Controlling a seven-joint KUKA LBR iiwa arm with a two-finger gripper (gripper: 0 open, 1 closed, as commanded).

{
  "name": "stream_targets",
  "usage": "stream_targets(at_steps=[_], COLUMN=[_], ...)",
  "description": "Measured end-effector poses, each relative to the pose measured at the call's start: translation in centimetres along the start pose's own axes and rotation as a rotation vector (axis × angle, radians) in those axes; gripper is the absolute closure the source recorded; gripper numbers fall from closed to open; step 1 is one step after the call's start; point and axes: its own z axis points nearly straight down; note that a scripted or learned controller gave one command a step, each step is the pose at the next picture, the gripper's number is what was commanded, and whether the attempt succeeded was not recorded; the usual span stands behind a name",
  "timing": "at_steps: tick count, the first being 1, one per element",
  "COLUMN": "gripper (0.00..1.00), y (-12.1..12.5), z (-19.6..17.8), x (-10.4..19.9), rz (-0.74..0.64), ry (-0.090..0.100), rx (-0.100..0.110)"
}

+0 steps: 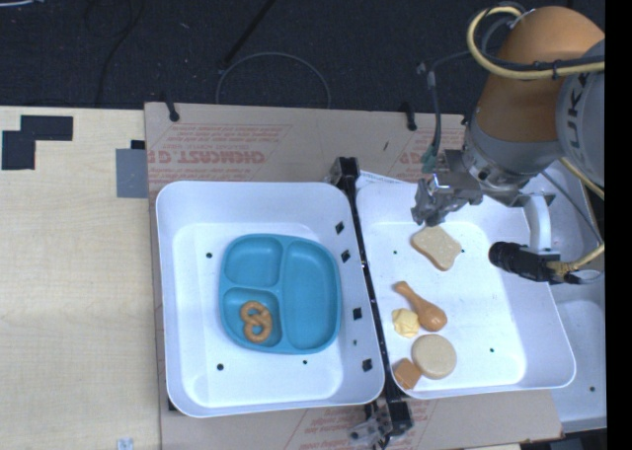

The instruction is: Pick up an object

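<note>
My gripper [432, 209] hangs over the back of the right bin [538, 359], just above and left of a slice of toast [437, 246]. Nothing shows between its fingers. Nearer the front of that bin lie a tan drumstick [422, 306], a small yellow piece [405, 323], a round beige bun [434, 355] and an orange piece [407, 373]. In the left bin [188, 241] a blue divided plate [281, 292] carries a pretzel [257, 321] in its front left compartment.
A black divider [357, 270] runs between the two bins. A black cylindrical part [518, 261] of the arm juts over the right bin's right side. Cardboard [247, 142] lies under the bins, with cables on the dark floor behind.
</note>
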Motion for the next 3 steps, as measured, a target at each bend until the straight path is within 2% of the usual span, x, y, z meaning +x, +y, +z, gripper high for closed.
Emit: stream_targets(at_steps=[1, 2, 3], gripper=[1.0, 1.0, 1.0], y=[1.2, 1.9, 2.2], z=[1.9, 1.6, 3.2], x=[4.4, 9.5, 14.0], rz=[0.002, 0.0, 0.002], ry=[-0.001, 0.0, -0.002], rx=[0.003, 0.0, 0.003])
